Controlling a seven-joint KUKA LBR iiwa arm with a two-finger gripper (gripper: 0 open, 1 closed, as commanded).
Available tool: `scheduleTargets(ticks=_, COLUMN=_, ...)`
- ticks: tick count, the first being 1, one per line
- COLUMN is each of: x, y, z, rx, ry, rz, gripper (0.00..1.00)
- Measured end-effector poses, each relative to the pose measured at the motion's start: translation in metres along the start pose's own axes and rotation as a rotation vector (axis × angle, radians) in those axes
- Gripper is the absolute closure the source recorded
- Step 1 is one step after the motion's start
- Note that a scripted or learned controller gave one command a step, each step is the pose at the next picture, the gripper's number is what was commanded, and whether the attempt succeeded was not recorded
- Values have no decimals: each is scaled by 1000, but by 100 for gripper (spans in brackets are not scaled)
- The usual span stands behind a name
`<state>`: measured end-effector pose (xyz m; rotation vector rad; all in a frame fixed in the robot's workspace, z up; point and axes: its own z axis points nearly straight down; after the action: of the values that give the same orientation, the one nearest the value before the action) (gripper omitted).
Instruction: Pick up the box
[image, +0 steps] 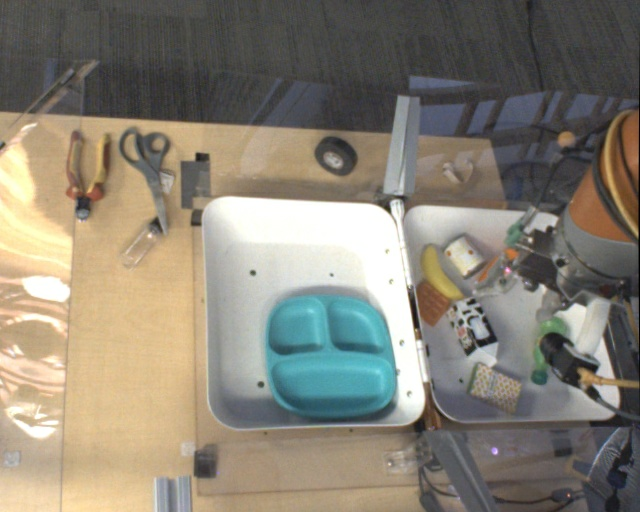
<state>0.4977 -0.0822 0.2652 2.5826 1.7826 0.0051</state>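
While hovering at the upper right of the frame, over the shallow white plastic right-hand bin (515, 345), grey metal gripper (520, 265) on the orange-banded arm; impossible to tell whether wide or narrow, so best treated as not yet ready. Just left of it, close but apparently apart: small white box with a tan face (462, 254), squarish, hard-edged, probably card, lying in the upper left part of that bin. Right against its lower left, curved yellow banana (438, 272), smooth and apt to roll. To do this step well: open fully first, come down square over the box, straddle two flat parallel sides, keep clear of the banana, close gently enough not to crush thin walls, then lift straight up. Below, flat brown square pad (432, 302) by the bin wall, and glossy black-and-white printed carton (472, 326), also boxy and easily mistaken for the target. Lower still, speckled beige sponge-like block (497, 388), soft-looking. Further out, in the left-hand white bin (240, 300), moulded teal compartment tray (330, 355), matt and round-cornered. On the pale wooden bench (120, 380), toward the upper left of the frame, steel scissors (150, 165) and red-handled pliers (84, 170)
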Motion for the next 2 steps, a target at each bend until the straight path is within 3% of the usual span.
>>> scheduleTargets(ticks=1, x=-4, y=66, z=73, rx=3, ry=-1, rz=-131, gripper=0)
scheduleTargets(ticks=2, x=7, y=147, z=83, rx=2, ry=-1, rz=-236, gripper=0)
